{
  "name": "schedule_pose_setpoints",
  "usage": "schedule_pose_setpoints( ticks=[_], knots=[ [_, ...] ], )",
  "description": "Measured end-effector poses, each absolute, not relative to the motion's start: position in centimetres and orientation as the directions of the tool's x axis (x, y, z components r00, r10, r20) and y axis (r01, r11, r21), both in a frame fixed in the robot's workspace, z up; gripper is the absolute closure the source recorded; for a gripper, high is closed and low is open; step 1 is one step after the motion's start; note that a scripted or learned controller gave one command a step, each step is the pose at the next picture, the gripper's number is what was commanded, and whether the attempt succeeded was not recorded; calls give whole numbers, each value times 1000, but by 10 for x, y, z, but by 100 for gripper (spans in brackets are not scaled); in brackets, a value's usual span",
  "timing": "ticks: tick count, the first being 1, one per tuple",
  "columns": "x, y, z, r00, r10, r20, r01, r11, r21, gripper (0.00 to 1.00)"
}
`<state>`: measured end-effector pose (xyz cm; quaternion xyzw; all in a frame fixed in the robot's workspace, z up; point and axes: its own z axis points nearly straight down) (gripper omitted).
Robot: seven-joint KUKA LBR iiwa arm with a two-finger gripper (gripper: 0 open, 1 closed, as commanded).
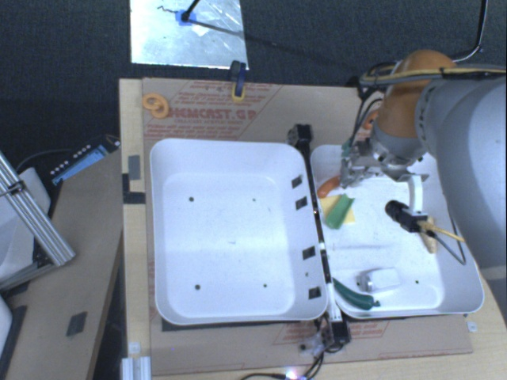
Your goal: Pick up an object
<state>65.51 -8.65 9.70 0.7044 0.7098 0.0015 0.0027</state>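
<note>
My gripper (351,174) hangs low over the back left part of the right bin (444,295). Just left of its tip lies a small orange-red piece (328,186). A yellow and green sponge-like block (339,210) rests a little in front of the gripper. Near the bin's front edge sit a clear, silvery small object (377,279) and a dark green curved piece (354,294) at the front left corner. The arm's body covers the bin's back right part.
The left bin (230,228) lies beside the right one, with black clips along the shared wall (309,228). Behind the bins, the cardboard base bears an orange ring (155,104) and a yellow-blue clamp (238,81).
</note>
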Motion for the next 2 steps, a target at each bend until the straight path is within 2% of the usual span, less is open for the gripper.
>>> schedule_pose_setpoints(
  ticks=[1,2],
  knots=[
    [645,-10,348,-11,1000,2,1000,11,21,100],
    [669,43,495,-11,1000,2,1000,11,22,100]
  ],
)
